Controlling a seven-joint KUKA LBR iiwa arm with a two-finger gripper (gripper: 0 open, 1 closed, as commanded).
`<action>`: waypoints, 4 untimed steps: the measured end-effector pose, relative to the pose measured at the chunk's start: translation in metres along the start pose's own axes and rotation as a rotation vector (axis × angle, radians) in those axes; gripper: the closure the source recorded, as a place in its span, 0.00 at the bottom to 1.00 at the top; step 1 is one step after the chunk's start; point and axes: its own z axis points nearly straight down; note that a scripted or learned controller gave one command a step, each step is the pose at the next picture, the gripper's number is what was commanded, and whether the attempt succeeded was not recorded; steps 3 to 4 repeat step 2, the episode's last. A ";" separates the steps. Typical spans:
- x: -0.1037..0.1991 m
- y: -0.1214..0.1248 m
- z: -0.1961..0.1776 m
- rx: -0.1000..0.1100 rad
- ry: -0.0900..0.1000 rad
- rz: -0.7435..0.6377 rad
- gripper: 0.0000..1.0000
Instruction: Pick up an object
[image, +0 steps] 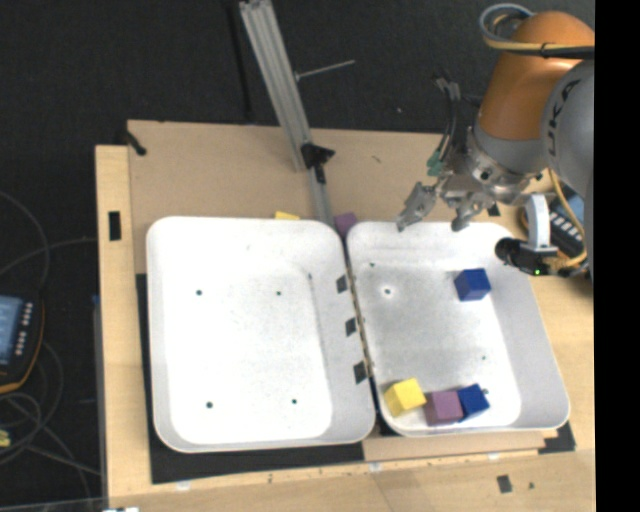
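We saw the arm (530, 90), grey w/ an orange band, reaching in from the upper right of the frame, its pincer (437, 212) hanging over the top edge of the right bin (540, 330). The two fingers (413, 210) were spread apart w/ nothing between them, tips pointing down toward the bin's upper rim. In the right bin we counted four blocks: a blue cube (472, 284) in the upper right part of the bin, well apart from the rest, and a row of three along the bottom edge, i.e. a yellow cube (404, 396) at left, a purple cube (443, 407) in the middle and a second blue block (474, 400) at right. The purple one touched the blue one beside it, and the yellow sat just beside the purple; we couldn't tell if those two touched. The pincer was near the top of the bin, well apart from the bottom row, and closer to the lone blue cube but not over it. The left bin (170, 330) sat side by side w/ the right, both on the desk (200, 170). Outside the bins, at the top edge of the left one, a small yellow piece (287, 215) peeked out, and a small purple piece (346, 222) sat between the two bins' top corners, near the foot of a slanted metal post (285, 90).
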 end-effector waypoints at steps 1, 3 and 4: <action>-0.083 -0.010 0.050 0.004 -0.002 0.012 0.00; -0.108 -0.025 0.124 -0.024 -0.008 0.000 0.00; -0.108 -0.025 0.124 -0.024 -0.008 0.000 0.00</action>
